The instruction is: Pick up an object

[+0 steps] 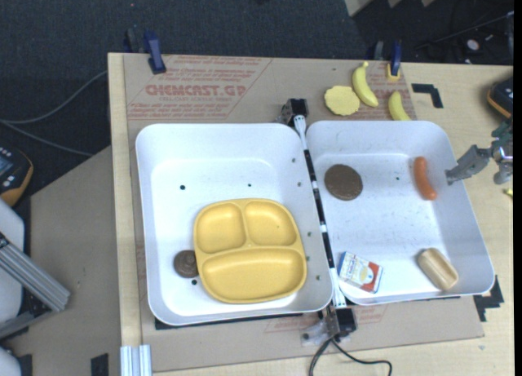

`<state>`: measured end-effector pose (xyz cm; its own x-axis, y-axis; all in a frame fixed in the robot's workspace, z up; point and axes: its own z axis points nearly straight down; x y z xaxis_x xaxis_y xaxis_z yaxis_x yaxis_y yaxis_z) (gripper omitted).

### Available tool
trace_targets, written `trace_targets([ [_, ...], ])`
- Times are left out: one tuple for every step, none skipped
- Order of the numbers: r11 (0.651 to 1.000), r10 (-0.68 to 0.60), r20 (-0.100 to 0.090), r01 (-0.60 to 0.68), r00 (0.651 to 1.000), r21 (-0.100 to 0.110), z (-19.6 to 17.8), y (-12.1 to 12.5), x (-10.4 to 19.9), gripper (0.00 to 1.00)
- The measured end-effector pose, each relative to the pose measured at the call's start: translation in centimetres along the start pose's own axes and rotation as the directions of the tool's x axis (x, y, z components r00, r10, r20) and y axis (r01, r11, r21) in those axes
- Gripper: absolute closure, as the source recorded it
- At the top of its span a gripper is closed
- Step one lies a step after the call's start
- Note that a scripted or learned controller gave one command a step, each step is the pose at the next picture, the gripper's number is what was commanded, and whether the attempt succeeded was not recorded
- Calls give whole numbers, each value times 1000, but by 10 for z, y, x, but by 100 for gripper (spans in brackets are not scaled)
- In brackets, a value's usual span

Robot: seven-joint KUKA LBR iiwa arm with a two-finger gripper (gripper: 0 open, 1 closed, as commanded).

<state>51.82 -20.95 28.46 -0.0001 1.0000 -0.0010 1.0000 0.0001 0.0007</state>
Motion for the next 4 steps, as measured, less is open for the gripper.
trace_targets([
  [1000,0,-6,0,1000,14,173,27,-13,0],
  [1000,-7,1,8,1000,-9,200,114,26,0],
  [1000,-2,2,2,1000,-5,189,111,23,100],
  [1000,-3,0,3,1000,9,201,134,84,100],
])
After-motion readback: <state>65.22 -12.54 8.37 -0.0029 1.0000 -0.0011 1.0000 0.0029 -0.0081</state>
